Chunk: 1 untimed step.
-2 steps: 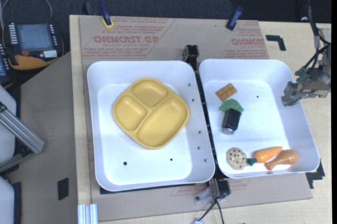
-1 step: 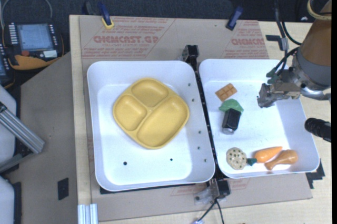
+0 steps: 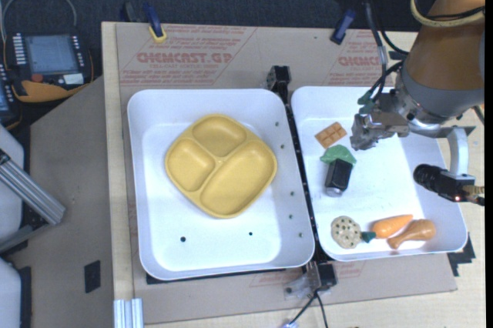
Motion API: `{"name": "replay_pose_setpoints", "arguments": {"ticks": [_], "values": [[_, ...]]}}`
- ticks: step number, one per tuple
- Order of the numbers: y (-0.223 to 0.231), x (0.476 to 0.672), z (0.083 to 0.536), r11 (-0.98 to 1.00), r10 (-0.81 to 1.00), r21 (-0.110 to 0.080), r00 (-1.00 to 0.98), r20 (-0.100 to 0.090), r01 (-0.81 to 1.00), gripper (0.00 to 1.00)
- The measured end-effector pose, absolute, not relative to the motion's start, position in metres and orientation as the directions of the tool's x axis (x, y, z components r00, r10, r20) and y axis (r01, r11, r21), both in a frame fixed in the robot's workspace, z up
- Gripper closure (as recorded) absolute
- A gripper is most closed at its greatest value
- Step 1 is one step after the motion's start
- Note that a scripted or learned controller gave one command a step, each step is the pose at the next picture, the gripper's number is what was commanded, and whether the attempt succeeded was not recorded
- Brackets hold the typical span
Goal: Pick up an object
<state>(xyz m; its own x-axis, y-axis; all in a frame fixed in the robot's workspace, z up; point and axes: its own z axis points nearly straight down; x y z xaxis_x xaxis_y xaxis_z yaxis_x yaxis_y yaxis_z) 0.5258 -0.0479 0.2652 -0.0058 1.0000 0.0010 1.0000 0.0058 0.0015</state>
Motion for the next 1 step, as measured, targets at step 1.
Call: {"name": "replay_pose_setpoints", "arguments": {"ticks": [1], "values": [[0.0105, 0.5405, 0.2561, 0.003, 1.0, 0.001, -0.003, 0.001, 1.0, 1.0]]}}
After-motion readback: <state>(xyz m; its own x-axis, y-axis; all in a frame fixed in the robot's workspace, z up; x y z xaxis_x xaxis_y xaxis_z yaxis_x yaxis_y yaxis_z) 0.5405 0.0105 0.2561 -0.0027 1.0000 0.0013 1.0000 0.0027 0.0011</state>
